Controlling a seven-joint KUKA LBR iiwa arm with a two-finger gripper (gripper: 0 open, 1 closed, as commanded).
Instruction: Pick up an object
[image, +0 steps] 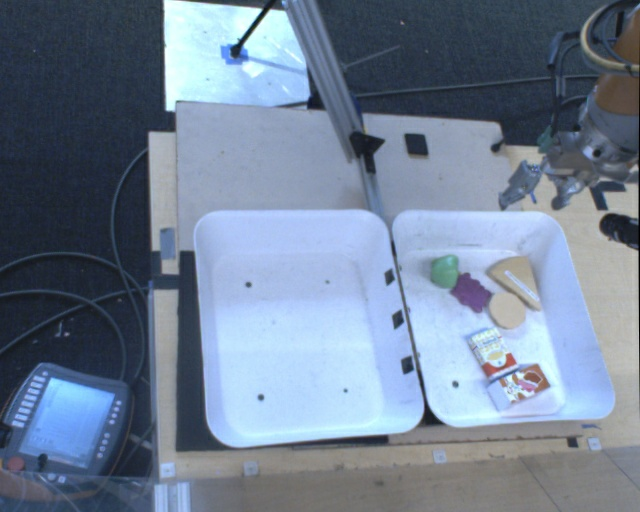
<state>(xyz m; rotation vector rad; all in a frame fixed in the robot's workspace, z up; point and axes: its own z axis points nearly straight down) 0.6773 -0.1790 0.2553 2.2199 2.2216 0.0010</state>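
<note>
A KUKA arm's two-finger gripper (541, 189) hangs above the bench just beyond the far right corner of the right-hand bin (575, 300), its two grey fingers spread apart with nothing between them. The orange band above the wrist shows near the frame's upper right corner.

All the loose objects lie in the right-hand bin. A green rounded piece (445, 270) sits toward the far left of that bin, with a purple, lumpy-edged piece (470, 291) touching or just beside it on its near right. To the right of these rests a tan wedge (516, 277), and a pale round disc (507, 312) lies just on its near side, the two touching or nearly so. Nearer the camera, a small red-and-white packet (490, 351) lies beside a larger red-and-white box (525, 386), which sits close to the bin's near right corner.

The left-hand bin (215, 300) stands beside it, the two rims meeting along a line marked by small black clips. A slanted metal pole (330, 80) rises from the far side of the bench, and a handheld control pendant (62, 420) with a lit screen rests on the dark floor at the near left, cables looping around it.
</note>
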